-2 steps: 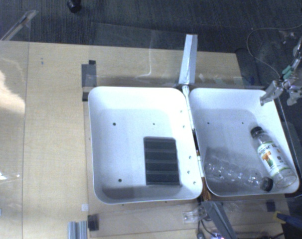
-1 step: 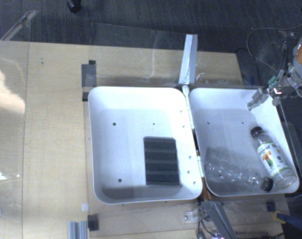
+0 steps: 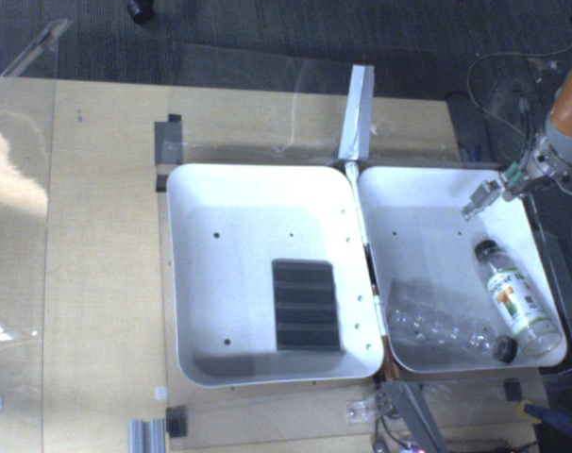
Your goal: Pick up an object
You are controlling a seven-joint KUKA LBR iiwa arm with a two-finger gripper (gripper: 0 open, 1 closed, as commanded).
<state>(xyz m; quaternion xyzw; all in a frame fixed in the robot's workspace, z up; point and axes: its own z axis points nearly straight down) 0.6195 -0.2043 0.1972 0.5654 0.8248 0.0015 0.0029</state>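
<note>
Gripper (image 3: 481, 199) empty, spread above right bin (image 3: 428, 253); best lowered nearer, straddling clear bottle (image 3: 514, 295) mid-body.

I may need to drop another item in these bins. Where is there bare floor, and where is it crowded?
Left bin: bare everywhere except where the dark ribbed block lies, near its front right. Right bin: bare in the back left, beside the divider. Crowded along its front and right, where the clear bottle and a clear plastic piece lie. The gripper hangs over its back right.
</note>
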